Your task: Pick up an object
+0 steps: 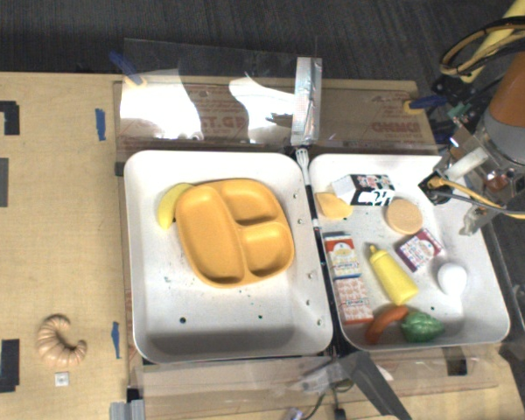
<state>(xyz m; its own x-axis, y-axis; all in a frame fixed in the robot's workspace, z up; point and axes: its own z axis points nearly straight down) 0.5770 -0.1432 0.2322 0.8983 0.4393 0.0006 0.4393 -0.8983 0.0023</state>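
While I look down at my two white bins, I count one yellow divided tray (pixel 234 231) and one banana (pixel 167 205) in the left bin (pixel 149 313) — the banana peeks out from under the tray's left side. My right bin (pixel 494 309) holds more: one mustard bottle (pixel 391 273), one white egg (pixel 452 278), one round cookie (pixel 404 215), one green pepper (pixel 420 325) and a few small packets. My gripper (pixel 472 195) hangs over that bin's far right edge — I cannot tell if it has anything.
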